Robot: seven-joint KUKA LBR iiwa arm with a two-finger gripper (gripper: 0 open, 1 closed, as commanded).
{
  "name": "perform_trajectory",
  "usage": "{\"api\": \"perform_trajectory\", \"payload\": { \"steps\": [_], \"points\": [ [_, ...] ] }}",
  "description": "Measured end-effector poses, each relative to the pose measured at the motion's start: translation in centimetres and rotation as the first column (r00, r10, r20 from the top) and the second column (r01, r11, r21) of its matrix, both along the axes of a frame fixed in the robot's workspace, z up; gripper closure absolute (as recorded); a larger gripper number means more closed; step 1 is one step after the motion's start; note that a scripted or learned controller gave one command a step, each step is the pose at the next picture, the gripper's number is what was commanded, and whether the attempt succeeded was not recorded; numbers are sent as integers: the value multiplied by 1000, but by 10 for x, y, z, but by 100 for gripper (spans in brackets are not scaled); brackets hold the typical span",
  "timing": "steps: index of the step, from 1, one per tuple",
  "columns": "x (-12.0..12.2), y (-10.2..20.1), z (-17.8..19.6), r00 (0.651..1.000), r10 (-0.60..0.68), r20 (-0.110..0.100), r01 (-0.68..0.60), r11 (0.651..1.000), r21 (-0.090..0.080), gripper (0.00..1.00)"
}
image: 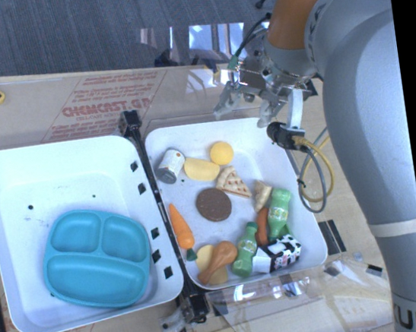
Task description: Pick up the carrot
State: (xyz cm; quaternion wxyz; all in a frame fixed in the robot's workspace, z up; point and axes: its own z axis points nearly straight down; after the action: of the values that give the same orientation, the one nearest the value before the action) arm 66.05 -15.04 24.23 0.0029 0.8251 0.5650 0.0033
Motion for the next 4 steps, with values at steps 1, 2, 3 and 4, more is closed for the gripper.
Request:
{"api": "perform_trajectory", "payload": {
  "steps": [1,2,3,4],
  "points": [
    [-24,-11,-151,998,-68,-15,68,998,2,0],
    [-136,17,84,973,231,-6,-231,973,-4,0],
    [-185,82,57,985,169,-19,-169,986,3,0],
    [-186,144,-36,948,316,-22,-316,949,5,0]
  ]
}}
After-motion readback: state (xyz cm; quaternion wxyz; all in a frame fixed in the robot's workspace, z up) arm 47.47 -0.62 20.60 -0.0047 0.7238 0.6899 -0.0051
